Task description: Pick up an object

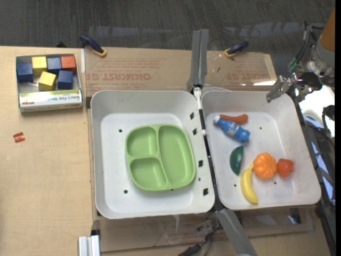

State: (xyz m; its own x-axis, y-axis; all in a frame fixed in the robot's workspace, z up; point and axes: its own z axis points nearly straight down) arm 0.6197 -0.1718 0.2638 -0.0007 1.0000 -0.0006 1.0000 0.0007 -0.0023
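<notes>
The right bin (298, 196) holds a blue bottle (233, 128) with an orange carrot-like piece (234, 118) just behind it. Closer to the front lie a dark green piece (236, 160), a yellow banana (248, 184), an orange pumpkin (265, 165) and a red-orange tomato (285, 167). My gripper (286, 91) hangs over the bin's far right corner, above and well apart from all of them. Its fingers stand open with nothing between them.
The left bin (106, 196) holds a green divided plate (160, 157). A box of coloured cubes (48, 81) and a small red piece (19, 137) sit on the wooden bench at left. Two clamps (93, 45) (236, 48) pin the cardboard behind the bins.
</notes>
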